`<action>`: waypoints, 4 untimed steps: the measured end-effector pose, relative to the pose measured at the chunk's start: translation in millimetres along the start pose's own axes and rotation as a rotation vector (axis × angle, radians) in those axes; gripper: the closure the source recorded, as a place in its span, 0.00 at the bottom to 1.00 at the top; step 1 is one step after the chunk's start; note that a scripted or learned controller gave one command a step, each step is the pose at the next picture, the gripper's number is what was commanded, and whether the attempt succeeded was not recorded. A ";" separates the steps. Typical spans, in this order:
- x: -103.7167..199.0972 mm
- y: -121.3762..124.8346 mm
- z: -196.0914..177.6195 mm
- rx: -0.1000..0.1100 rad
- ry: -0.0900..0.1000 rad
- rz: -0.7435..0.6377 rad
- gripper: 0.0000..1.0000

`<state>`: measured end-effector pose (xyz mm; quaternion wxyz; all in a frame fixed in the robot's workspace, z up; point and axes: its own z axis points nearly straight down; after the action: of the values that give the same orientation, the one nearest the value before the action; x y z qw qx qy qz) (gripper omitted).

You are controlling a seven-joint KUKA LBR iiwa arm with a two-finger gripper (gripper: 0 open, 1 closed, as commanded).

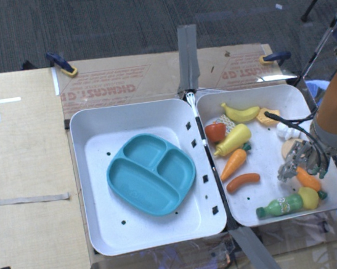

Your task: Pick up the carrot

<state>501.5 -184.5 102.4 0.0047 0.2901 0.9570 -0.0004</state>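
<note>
Camera view puts the gripper (298, 162) low in the right bin (272, 209); whether it grips anything, I cannot tell. To its left the carrot (233, 162) lies ungrasped, so picking remains.

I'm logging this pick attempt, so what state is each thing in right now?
Carrot: lying loose, tilted, in the right bin, ungrabbed.
Gripper: low in the right bin, away from that carrot.
Second carrot: lying beside the gripper.
Green bottle: on its side.
Sausage: lying flat.
Blue tray: flat in the left bin.
</note>
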 end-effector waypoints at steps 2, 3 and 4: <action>-8.0 9.9 10.3 0.000 0.008 -0.250 1.00; -2.5 71.6 -52.7 -0.001 0.004 -0.229 1.00; -2.5 71.4 -52.7 -0.001 0.005 -0.229 0.00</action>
<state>542.7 -126.3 155.3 0.0026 0.1788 0.9839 0.0002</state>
